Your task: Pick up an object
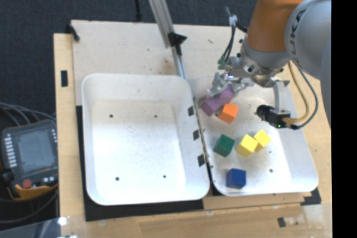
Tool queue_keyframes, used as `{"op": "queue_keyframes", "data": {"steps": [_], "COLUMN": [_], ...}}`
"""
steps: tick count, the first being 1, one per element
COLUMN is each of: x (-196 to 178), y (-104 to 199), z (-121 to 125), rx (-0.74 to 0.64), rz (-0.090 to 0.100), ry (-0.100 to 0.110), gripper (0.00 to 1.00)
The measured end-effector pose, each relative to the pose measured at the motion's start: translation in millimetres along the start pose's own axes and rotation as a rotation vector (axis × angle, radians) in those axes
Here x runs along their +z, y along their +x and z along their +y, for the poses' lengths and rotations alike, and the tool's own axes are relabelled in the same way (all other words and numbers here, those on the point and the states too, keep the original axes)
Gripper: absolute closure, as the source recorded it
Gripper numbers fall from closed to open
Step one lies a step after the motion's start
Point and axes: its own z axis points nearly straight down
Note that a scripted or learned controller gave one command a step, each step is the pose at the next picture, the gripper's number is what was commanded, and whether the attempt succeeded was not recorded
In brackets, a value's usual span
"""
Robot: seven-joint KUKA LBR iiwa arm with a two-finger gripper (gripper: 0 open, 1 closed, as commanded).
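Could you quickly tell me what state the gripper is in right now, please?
Gripper: closed on the purple block, which sits between its jaws above the right bin.

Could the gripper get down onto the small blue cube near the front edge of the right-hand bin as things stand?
Probably yes. The small blue cube sits apart from the green cube and the yellow blocks, with bare bin floor around it. The gripper is over the purple block, at the bin's far end.

Robot lab: teach pendant (30, 156), bench-mounted bins (139, 136)
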Motion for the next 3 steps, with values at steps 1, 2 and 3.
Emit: {"op": "queue_keyframes", "data": {"steps": [1, 2, 3], "x": [-10, 3, 11], "y": [46, 89, 141], "z": [-21, -42, -60], "rx": [-0.002, -0.001, -0.002], "rz": [0.001, 0.000, 0.001], "ry": [-0.002, 0.000, 0.000], "gripper": [1.00, 1.00, 1.00]}}
